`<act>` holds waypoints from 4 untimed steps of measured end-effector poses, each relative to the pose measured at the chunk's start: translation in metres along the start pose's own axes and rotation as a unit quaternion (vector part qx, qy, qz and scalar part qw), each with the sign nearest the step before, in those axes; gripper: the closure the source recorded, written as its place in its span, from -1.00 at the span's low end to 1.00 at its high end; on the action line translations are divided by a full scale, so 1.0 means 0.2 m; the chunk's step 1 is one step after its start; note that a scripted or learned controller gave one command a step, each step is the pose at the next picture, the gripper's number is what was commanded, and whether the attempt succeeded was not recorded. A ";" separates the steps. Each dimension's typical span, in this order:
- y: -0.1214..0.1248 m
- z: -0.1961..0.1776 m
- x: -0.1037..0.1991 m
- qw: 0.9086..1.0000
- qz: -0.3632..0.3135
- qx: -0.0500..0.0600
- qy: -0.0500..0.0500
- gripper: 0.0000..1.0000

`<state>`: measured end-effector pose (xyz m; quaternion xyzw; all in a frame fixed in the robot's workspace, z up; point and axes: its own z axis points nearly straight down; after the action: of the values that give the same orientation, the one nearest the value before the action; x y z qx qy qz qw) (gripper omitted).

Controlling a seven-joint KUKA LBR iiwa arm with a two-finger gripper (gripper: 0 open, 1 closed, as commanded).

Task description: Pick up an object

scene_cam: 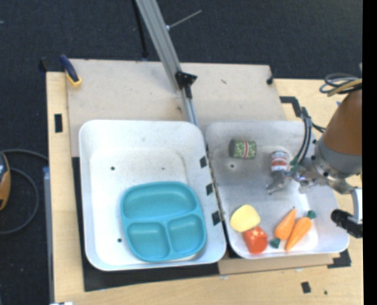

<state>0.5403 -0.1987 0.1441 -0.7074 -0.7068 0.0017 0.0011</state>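
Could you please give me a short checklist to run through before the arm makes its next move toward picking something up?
1. Pincer is over the right bin, beside the small can: ok.
2. Pincer open and ready to close: cannot tell, too small and blurred.
3. Something already held: cannot tell.
4. Other targets unobstructed: ok. The green can, yellow piece, red piece and two carrots lie uncovered in the right bin.
5. Clutter near a grasp: not ok for the yellow and red pieces, which touch, and for the carrots, which lie against each other.
6. Left bin holds the blue divided tray, away from the arm: ok.
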 end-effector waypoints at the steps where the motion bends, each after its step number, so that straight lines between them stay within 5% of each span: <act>1: 0.00 0.22 -0.01 1.000 0.000 -0.003 -0.001 -1.00; 2: 0.01 0.15 -0.02 1.000 0.001 -0.006 -0.002 1.00; 4: 0.05 -0.40 0.01 1.000 -0.002 -0.006 -0.001 1.00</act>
<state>0.5503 -0.1972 0.2232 -0.7057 -0.7085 -0.0017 -0.0037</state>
